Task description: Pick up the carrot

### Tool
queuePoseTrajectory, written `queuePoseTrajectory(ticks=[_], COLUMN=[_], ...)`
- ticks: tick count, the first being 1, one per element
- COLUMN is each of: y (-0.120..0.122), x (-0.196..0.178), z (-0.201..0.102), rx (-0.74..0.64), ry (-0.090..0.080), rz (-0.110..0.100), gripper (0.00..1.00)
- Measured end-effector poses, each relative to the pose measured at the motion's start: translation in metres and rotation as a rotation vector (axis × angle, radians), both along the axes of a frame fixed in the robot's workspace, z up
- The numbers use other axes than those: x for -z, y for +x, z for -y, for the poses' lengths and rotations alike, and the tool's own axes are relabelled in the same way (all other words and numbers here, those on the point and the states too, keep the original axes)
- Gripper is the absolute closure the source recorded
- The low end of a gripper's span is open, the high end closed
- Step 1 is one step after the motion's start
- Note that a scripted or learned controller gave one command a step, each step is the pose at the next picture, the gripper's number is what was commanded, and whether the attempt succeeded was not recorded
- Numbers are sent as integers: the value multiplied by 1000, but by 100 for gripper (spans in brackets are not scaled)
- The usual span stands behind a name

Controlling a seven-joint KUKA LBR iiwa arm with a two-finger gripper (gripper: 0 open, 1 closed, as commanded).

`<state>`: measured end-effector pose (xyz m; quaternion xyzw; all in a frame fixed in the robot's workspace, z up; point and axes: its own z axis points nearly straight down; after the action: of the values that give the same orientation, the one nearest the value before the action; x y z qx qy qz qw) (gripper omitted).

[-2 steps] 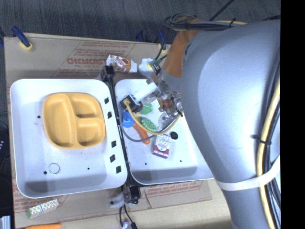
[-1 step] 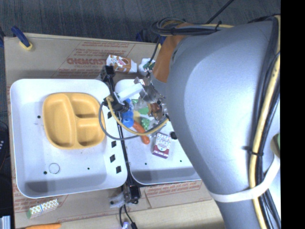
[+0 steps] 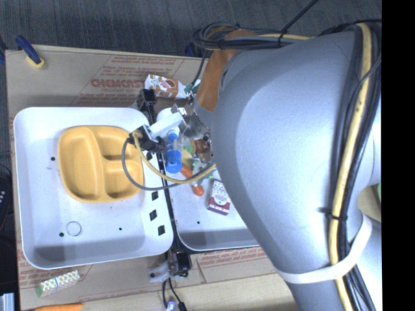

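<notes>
The gripper (image 3: 174, 135), its grasp state impossible to tell here, hangs over the right bin (image 3: 214, 241), where the small orange carrot (image 3: 197, 188) lies beside a red packet (image 3: 219, 198); a clean pick likely means straddling the carrot alone.

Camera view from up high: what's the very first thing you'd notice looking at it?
The big grey robot arm grabs your eye first, taking up most of the right side and hanging over the right white bin. Next comes the yellow divided tray, sitting in the left white bin. Between them, by the arm's tip, is a jumble of small things, with a blue bottle and a little red and white box.
</notes>
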<state>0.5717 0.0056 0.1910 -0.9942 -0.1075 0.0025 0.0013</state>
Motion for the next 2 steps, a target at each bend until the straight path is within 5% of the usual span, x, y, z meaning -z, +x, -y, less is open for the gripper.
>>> queuePoseTrajectory(ticks=[1, 2], y=[39, 15], x=[0, 0], z=[-4, -5], rx=[-12, -80], ry=[0, 2], rz=[1, -2], gripper=[0, 0])
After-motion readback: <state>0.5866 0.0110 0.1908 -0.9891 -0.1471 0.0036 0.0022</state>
